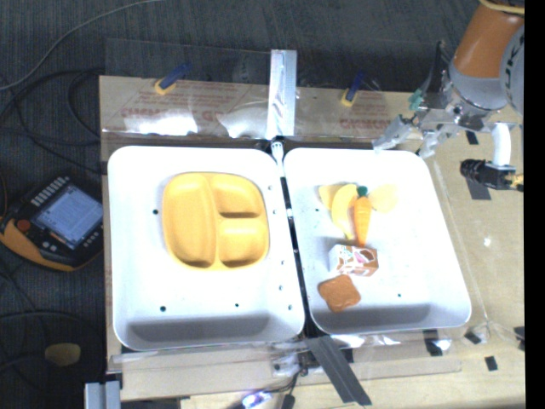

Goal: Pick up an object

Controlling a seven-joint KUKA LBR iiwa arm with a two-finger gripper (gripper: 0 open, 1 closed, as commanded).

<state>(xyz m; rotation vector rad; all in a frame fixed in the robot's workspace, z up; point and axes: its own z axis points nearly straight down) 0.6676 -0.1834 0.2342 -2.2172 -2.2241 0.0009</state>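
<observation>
1. The arm [490,37] enters at the upper right; its top is cut off by the picture's edge, so only the orange band and grey wrist show.
2. The gripper [410,136] hangs over the surface just beyond the right bin's [443,254] far right corner. Two pale fingers splay apart with nothing between them, so the jaws read as released, though the tips are small and blur into the plastic sheet behind.
3. In the right bin lies a cluster of small things: a carrot [363,216] with a green top, lying over pale yellow pieces [339,203] whose exact shapes are hard to tell.
4. Just below the carrot is a small carton [354,261], white with reddish print too small to read.
5. A brown piece [340,292] sits touching the carton's near side; what it is cannot be made out.
6. The left bin [136,254] holds a yellow tray [215,220] with three compartments, lying flat near the middle.
7. A clear sheet [204,100] with yellow clips stands behind the bins; white lumps behind it are blurred.
8. A pendant [53,222] lies on the floor at left, its screen unreadable.
9. All things in the right bin lie well apart from the gripper.
</observation>
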